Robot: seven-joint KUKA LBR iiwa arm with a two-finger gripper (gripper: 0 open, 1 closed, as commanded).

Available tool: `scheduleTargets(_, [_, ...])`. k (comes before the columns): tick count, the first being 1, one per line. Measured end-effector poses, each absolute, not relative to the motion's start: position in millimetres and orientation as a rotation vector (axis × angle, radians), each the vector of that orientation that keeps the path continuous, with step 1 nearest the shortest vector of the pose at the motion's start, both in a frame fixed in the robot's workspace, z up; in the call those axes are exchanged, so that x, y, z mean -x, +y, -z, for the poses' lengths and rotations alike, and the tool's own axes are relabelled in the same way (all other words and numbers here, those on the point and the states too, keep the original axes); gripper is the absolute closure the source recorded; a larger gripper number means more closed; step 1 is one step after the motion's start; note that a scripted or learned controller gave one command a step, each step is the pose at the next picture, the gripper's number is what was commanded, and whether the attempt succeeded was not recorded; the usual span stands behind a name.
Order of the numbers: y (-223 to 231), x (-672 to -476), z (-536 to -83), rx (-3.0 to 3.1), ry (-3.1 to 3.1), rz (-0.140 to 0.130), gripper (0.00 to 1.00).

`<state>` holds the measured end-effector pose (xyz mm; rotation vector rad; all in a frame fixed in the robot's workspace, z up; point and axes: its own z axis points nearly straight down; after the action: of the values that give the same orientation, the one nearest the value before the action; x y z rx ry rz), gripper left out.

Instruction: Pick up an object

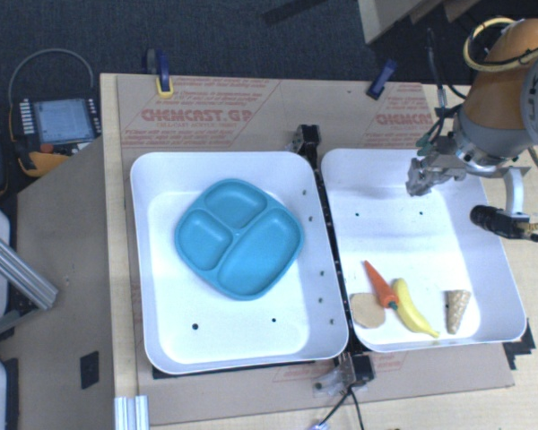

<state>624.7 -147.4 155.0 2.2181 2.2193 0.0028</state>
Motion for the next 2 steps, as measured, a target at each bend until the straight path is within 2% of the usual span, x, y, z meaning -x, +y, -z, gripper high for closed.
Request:
scheduleTargets(1, [-148,-625.0,-218,-2.218,2.219,-0.003,1.00])
scheduleTargets(2, [-150,-631.3,-262,-2.217,2.220,-0.003,1.00])
